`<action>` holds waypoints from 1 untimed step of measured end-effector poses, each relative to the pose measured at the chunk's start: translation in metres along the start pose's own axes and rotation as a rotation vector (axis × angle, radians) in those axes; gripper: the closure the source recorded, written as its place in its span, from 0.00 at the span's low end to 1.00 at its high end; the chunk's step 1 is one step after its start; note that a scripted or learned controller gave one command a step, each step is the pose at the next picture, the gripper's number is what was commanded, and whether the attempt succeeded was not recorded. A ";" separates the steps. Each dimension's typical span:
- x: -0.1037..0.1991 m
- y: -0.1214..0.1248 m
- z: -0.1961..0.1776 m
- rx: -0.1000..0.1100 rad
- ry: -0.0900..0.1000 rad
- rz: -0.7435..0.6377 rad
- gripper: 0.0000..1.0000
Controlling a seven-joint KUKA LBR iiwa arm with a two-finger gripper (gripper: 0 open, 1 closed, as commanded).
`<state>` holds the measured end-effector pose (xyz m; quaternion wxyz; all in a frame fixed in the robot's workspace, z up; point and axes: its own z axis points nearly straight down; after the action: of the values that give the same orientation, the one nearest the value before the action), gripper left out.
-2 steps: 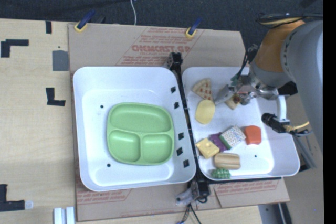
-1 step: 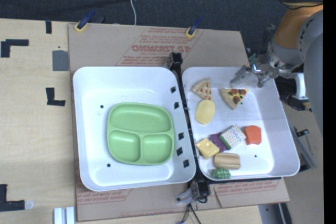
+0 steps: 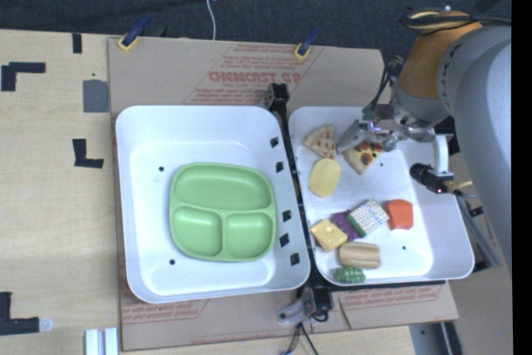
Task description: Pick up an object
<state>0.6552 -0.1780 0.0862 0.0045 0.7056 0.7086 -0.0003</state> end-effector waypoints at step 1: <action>0.000 -0.001 -0.009 0.007 0.004 0.002 1.00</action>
<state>0.6537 -0.1784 0.0947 0.0006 0.7064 0.7079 -0.0012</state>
